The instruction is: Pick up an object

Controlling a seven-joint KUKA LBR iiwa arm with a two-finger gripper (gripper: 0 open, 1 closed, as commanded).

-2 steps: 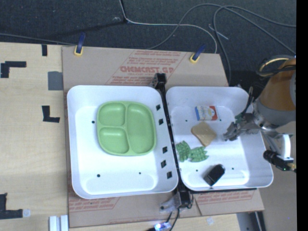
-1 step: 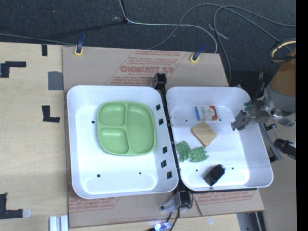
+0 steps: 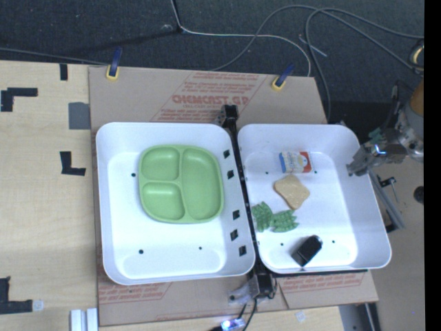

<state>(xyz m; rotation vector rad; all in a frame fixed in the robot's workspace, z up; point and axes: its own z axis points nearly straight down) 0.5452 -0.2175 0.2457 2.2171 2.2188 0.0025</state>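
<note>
The right bin (image 3: pixel 344 140) holds a small white packet with blue and red print (image 3: pixel 295 161), a tan bread-like piece (image 3: pixel 292 192), a green leafy item (image 3: pixel 273 218) and a black block (image 3: pixel 306 249) near its front edge. My gripper (image 3: pixel 365 158) hangs over the bin's right rim, to the right of the packet and apart from every object. Nothing is seen in its grasp.
A green divided plate (image 3: pixel 182 183) lies in the left bin (image 3: pixel 114 205). A black hinge strip (image 3: pixel 238 185) runs between the bins. Cables (image 3: pixel 275 36) trail across the dark floor behind the bench.
</note>
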